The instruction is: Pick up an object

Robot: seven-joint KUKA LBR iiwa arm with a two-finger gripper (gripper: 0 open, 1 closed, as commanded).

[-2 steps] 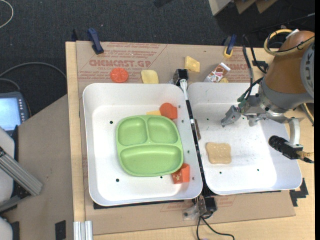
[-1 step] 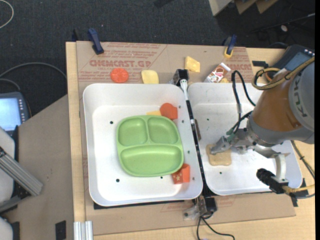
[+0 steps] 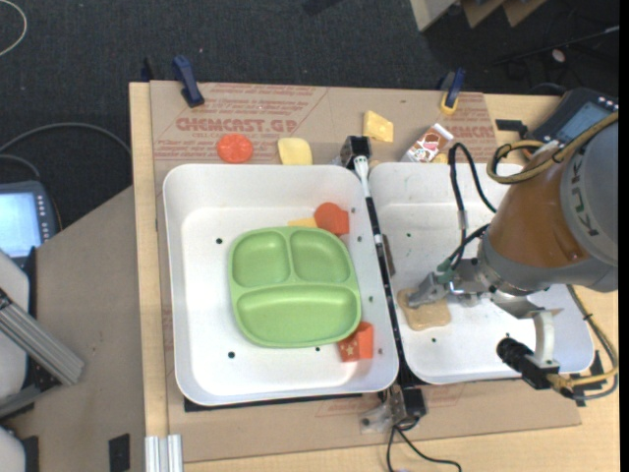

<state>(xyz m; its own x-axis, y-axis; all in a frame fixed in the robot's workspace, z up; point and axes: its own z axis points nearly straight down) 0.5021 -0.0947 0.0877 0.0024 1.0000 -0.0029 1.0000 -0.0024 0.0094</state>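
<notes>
On the bench (image 3: pixel 295 106), taking the green plate (image 3: pixel 294 285) as the landmark, the biggest thing is the arm (image 3: pixel 550 229), reaching in from well to the right of the plate. Next come the two white bins: the left bin (image 3: pixel 187 264) holds the plate, and the right bin (image 3: pixel 472 357) sits just beyond the plate's right side. The plate itself has three compartments, all bare.

Right of the plate, in the right bin, the gripper (image 3: pixel 429 295) hangs low over a tan flat piece (image 3: pixel 428 315), which looks like a slice of toy bread. That is the likely target. Whether the gripper is apart or closed cannot be told, since the wrist hides it.

Smaller things: an orange ball (image 3: pixel 333 218) touches the plate's upper right rim, and an orange block (image 3: pixel 358 342) sits at its lower right corner. Behind the plate, outside the bins, lie an orange disc (image 3: pixel 234 148), a yellow lump (image 3: pixel 295 151), a yellow wedge (image 3: pixel 378 126) and a small printed packet (image 3: pixel 428 146).

To do the step well, I judge the gripper should centre over the flat piece and go right down to the bin floor, as a thin slice gives little to pinch; lifting slowly would help.

The board behind the plate reads "CHEMCAST G P" in red letters. The packet's print is too small to read.
</notes>
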